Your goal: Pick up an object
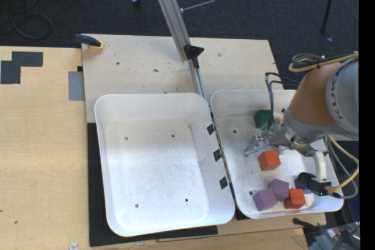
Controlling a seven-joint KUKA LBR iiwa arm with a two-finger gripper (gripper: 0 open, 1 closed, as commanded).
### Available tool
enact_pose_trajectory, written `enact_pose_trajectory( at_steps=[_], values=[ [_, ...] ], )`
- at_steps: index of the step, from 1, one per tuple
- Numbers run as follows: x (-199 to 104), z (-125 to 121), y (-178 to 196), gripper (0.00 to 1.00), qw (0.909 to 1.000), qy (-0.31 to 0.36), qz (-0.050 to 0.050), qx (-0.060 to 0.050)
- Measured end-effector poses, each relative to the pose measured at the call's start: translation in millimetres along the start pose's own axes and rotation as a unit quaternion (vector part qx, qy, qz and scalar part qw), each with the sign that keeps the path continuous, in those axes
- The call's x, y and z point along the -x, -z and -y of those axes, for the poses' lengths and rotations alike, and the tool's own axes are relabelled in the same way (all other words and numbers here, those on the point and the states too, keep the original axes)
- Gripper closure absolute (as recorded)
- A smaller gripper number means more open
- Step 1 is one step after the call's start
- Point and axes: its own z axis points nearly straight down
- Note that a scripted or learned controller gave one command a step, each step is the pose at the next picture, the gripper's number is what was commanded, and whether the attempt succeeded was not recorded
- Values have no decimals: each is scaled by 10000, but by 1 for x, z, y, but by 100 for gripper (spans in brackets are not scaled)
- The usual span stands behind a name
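- The gripper [256, 145] is down inside the right bin [234, 103]; I cannot tell how it is set, and nothing shows in its hold, so I judge the pick not yet done.
- An orange cube [269, 160] lies just beside the gripper, on its near side; a green object [263, 119] sits just beyond it, partly hidden by the wrist.
- Left to do, as I judge it: close on 1 piece and lift it.
- Further toward the near rim lie 2 purple blocks [271, 194] touching each other and a second orange block [295, 199] against them.
- The green object and the bin's dividing wall crowd the gripper.
- The left bin [117, 103] stands alongside.
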Motion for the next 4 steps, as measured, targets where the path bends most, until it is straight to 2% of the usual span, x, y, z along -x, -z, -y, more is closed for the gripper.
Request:
enact_pose_trajectory(
  at_steps=[1,3,4],
  values=[
    [1,0,11,100,10000,-36,-7,-2],
    [10,16,116,100,10000,-45,11,17],
    [3,17,175,100,10000,18,10,26]
  ],
)
